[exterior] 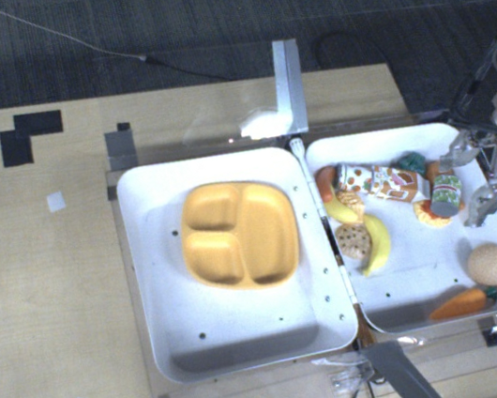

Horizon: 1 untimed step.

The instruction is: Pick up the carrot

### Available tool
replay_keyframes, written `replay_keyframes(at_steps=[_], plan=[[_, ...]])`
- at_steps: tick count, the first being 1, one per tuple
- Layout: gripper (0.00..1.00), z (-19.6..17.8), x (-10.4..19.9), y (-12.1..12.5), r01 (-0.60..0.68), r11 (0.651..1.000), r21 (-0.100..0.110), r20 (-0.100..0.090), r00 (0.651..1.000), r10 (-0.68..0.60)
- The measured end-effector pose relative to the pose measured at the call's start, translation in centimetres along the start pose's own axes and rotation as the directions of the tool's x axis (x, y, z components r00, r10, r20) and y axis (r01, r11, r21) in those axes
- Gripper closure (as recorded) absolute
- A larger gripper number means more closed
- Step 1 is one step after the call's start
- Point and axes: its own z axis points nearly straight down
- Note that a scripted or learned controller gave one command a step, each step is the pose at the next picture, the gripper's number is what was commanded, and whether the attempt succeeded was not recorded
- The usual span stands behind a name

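Note:
The carrot [458, 304], orange with a small green top at its right end, lies against the front wall of the right bin [430, 256]. My gripper [473, 175] hangs at the bin's right side, well behind the carrot and apart from it. It stands open, one finger [461, 147] towards the back and the other towards the front, with nothing between them. A small can [446, 193] stands just left of the fingers.
A round tan ball [488, 263] sits right behind the carrot. A banana [370, 236], a cookie [353, 241], a printed snack box [377, 183] and a green item [411, 162] fill the bin's left and back. The left bin [164, 284] holds a yellow divided plate [239, 234].

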Motion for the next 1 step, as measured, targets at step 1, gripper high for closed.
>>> replay_keyframes(at_steps=[1], plan=[[0.0, 13.9, 2.11, -1.53, -0.49, 0.872, 0.002, -0.008, 0.872, 0.49]])
